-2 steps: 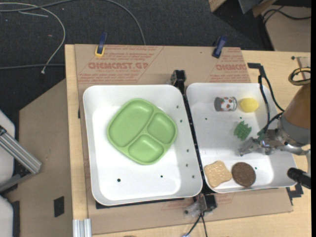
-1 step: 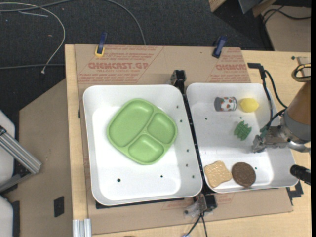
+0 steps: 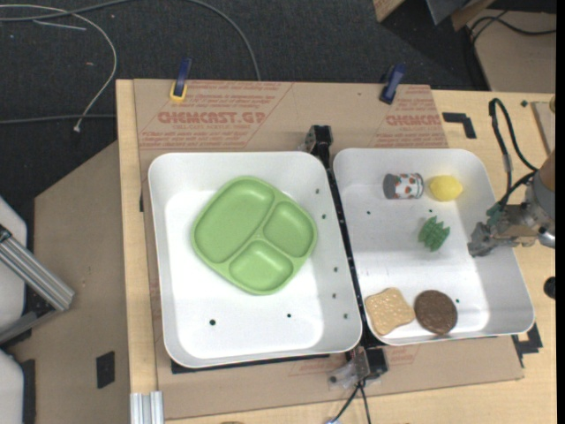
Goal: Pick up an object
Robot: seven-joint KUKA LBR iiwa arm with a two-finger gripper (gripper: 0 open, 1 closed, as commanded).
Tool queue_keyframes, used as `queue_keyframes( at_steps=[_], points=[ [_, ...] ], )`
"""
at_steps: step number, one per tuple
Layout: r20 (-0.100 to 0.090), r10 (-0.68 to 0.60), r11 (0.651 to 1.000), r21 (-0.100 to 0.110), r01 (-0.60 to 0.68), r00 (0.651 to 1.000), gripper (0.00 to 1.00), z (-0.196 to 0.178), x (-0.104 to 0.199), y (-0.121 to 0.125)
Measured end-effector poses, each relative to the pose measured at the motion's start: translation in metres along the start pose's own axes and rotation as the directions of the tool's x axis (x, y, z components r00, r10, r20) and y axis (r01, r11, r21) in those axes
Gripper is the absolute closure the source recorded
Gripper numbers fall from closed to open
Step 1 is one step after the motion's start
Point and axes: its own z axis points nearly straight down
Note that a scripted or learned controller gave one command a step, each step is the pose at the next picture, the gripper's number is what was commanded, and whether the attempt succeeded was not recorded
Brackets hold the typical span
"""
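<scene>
Dark carpet floor, loose cables trailing across it; a cardboard-topped bench (image 3: 265, 117) carries two shallow white bins clipped side by side.

Right bin (image 3: 503, 276) holds the loose pick candidates. Small green spiky toy (image 3: 433, 234) sits near the bin's middle, on its own. Toward the far wall, a little grey-and-white figure with red markings (image 3: 403, 185) lies just beside a yellow lemon-shaped piece (image 3: 446, 188); the two are close, contact not clear. At the near edge, a tan toast-like slice (image 3: 388, 310) and a round brown cookie-like disc (image 3: 436, 312) lie next to each other, the slice pressed toward the divider between bins.

Gripper (image 3: 485, 238) is low at the right bin's right wall, grey metal, arm behind it entering from the right with dark cables looping above. Nothing visible between its fingers; too blurred to say whether the fingers stand apart or together. The green spiky toy is the nearest item, apart from it.

Left bin (image 3: 172, 237) holds one light green divided plate (image 3: 254, 234), three compartments, turned diagonally, flat on the floor of the bin.

Two blue clamps (image 3: 183, 79) grip the bench's far edge.
</scene>
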Motion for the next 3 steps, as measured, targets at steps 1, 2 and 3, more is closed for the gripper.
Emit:
queue_keyframes(
  at_steps=[1, 2, 3],
  points=[
    [0.000, -0.001, 1.000, -0.001, 0.001, 1.000, 1.00, -0.054, -0.001, 0.002],
    [-0.001, 0.000, 1.000, 0.003, 0.000, 1.000, 1.00, -0.063, -0.001, 0.003],
    [-0.006, -0.006, 1.000, 0.007, 0.006, 1.000, 1.00, -0.065, 0.056, 0.012]
  ],
)
